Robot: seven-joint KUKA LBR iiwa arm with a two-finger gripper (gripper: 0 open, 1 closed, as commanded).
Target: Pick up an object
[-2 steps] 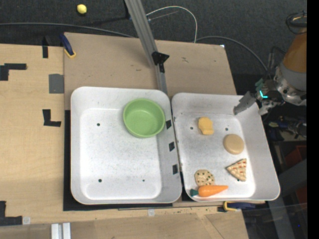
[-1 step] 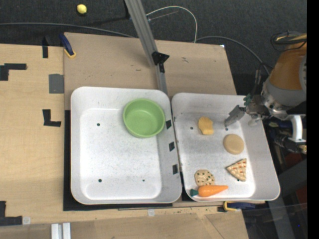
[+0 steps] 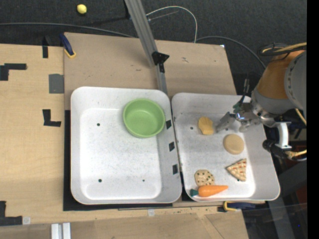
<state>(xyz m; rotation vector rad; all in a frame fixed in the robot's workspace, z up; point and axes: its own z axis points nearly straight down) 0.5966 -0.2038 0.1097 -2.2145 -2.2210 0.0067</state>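
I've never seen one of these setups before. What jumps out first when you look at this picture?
The bright green bowl stands out, sitting alone near the upper right corner of the left bin. Next, the grey and orange arm reaching in from the right, its tool low over the right bin. There lie small food pieces, among them an orange carrot by the near edge.

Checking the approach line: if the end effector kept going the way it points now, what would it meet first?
Probably the yellow food piece, just left of the end effector in the right bin; height above it is unclear.
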